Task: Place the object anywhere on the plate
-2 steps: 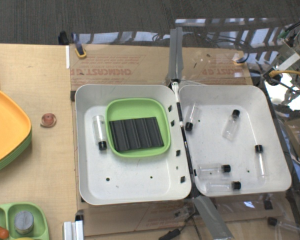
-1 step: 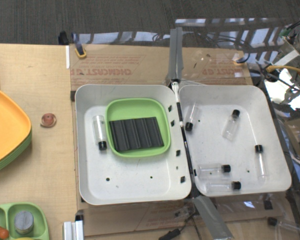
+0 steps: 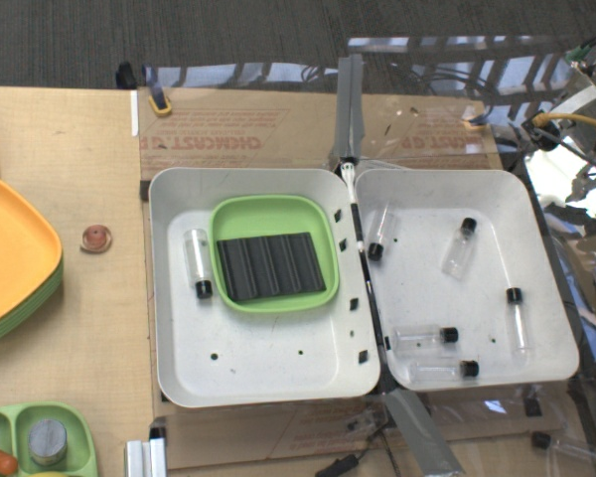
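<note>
A green plate (image 3: 273,256) bearing a dark ribbed block (image 3: 275,266) sits toward the left bin's (image 3: 258,376) back edge. A clear vial (image 3: 197,261) lies just beside the plate's left rim; five more vials (image 3: 461,246) lie scattered in the right bin (image 3: 536,227).

Left bin (image 3: 179,366): we see the plate (image 3: 274,214) toward its back, a ridged slab (image 3: 269,266) on the plate, one vial (image 3: 197,260) just left of the plate
Right bin (image 3: 546,356): we count five vials scattered apart
Bench left of bins: stacked dishes (image 3: 15,256), small knob (image 3: 96,238)
</note>
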Robot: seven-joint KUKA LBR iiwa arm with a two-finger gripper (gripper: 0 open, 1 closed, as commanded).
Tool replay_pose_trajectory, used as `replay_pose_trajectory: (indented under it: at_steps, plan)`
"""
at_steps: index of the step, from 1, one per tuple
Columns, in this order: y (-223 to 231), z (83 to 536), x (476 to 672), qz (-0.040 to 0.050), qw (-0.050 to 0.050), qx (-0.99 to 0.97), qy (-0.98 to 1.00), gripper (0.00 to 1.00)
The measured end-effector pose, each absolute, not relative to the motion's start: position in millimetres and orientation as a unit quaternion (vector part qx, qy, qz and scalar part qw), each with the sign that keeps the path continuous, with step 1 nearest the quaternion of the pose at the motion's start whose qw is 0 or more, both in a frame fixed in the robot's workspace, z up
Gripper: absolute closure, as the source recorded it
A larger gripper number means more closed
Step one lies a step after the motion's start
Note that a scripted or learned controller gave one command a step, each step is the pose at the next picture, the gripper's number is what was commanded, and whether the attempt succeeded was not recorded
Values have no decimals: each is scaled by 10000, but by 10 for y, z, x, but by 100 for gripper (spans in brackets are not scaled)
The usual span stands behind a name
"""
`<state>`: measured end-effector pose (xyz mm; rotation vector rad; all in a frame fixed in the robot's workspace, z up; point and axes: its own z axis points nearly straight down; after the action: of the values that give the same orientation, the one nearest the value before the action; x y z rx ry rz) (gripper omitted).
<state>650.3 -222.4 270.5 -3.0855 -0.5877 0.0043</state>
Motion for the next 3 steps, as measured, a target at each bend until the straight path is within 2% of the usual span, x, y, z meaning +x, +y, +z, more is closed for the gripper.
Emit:
replay_pose_trajectory:
  at_steps: [1,2,3]
  plan:
    - [-2115,2707,6424,25,13,-9868,-1617,0]
    - [-2211,2799,6507,13,2,-9922,-1246,0]
    - [-2212,2533,6509,26,3,-9947,-1024,0]
